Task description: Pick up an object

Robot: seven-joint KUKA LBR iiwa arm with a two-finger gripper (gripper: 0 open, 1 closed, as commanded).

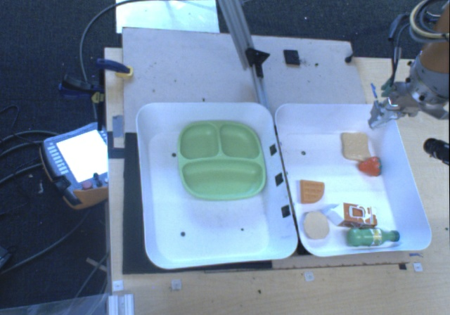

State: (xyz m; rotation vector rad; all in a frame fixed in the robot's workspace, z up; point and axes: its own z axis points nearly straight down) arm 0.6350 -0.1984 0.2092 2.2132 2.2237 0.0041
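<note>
Where cut off: arm runs past the right edge, wrist alone visible.
Claw [377,115]: above right shallow white bin's [415,187] far rim; finger state cannot be told.
Right bin contents: tan bread slice [355,145], red strawberry-like piece [370,166], orange cracker [312,191], round beige disc [316,226], small red-and-white packet [359,214], green bottle [371,238] on its side.
Left shallow white bin [162,229]: green three-compartment plate [221,159].

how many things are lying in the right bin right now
6: tan slice, red piece, orange slice, round beige piece, small carton, green bottle.
</note>
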